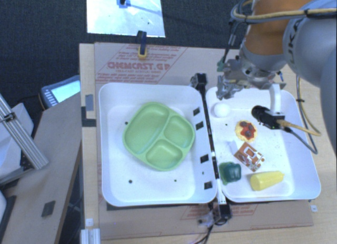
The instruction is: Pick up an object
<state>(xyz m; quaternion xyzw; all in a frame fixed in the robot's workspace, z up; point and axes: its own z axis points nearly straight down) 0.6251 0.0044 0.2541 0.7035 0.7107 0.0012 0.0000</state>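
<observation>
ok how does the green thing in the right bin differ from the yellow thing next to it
The green block is dark green, small and squarish; the yellow piece is pale yellow, longer and wedge-like. The green block sits against the bin's left wall by the divider, while the yellow piece lies further right, nearer the middle of the front edge. Both rest apart from each other in the right bin, far from the pincer.

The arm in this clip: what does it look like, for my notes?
The arm is grey and rounded, with a big orange band above the wrist. Yellow and black cables loop across that band. Dark letters mark the grey link's edge, too cropped to read. The end effector is metallic grey with thin dark wires.
</observation>
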